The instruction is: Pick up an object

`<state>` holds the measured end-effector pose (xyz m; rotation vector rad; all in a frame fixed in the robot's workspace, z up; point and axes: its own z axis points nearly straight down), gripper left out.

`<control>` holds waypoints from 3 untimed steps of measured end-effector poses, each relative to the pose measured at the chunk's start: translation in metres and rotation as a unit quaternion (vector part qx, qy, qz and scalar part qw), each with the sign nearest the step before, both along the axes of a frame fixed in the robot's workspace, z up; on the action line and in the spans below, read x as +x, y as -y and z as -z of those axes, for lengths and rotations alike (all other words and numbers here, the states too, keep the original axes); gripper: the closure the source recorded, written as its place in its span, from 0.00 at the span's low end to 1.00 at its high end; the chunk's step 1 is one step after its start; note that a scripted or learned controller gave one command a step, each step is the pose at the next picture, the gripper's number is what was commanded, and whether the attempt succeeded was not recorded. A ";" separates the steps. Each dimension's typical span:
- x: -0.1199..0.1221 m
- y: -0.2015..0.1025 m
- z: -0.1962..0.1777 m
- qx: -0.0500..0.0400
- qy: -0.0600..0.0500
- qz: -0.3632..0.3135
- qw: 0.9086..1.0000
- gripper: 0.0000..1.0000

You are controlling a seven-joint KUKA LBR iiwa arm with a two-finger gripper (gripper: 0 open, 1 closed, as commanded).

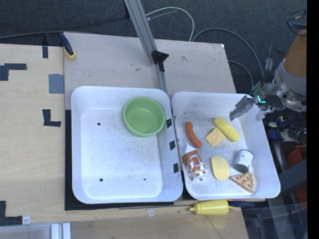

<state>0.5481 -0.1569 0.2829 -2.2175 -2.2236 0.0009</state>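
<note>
1. Gripper (244, 107) at the right bin's (259, 190) far right corner, above the bin floor, with nothing seen between its fingers; whether they are spread or closed, cannot tell.
2. Right bin holds: corn cob (227, 129) nearest the gripper, cheese wedge (215, 137) touching it on the left, sausage (193, 134) further left.
3. Near side of the same bin: small packet with red print (194, 165), yellow oval piece (220, 168), small tin can (243, 159), pizza slice (243, 181).
4. Left bin (79, 148): green bowl (144, 116) at its far right.
5. Yellow mustard bottle (212, 207) lies on the bench, just outside the right bin's near edge.
</note>
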 end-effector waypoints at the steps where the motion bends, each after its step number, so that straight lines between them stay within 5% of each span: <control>1: -0.003 0.010 0.054 0.000 -0.003 0.001 1.000 0.00; 3: -0.008 -0.004 0.180 0.001 -0.004 0.000 1.000 0.00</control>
